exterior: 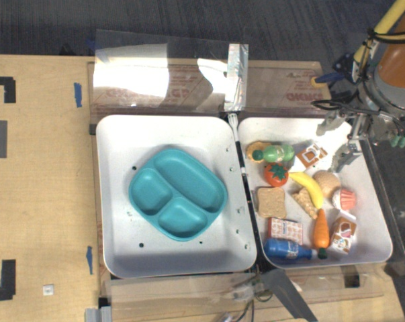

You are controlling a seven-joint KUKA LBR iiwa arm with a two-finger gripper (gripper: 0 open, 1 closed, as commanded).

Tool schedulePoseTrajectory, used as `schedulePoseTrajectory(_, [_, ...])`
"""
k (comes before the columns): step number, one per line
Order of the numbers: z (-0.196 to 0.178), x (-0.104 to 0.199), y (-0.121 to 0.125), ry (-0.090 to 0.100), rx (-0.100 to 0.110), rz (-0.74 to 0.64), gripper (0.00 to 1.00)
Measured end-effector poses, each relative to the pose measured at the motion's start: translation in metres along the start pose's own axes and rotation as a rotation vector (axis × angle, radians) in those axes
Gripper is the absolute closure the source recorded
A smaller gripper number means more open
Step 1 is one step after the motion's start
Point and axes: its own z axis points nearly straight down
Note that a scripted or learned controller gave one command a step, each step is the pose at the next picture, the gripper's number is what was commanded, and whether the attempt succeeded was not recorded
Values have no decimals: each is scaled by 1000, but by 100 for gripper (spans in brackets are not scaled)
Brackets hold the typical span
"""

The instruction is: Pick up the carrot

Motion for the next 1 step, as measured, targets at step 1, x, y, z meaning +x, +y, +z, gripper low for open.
schedulePoseTrajectory(1, [83, 52, 16, 8, -2, 129, 0])
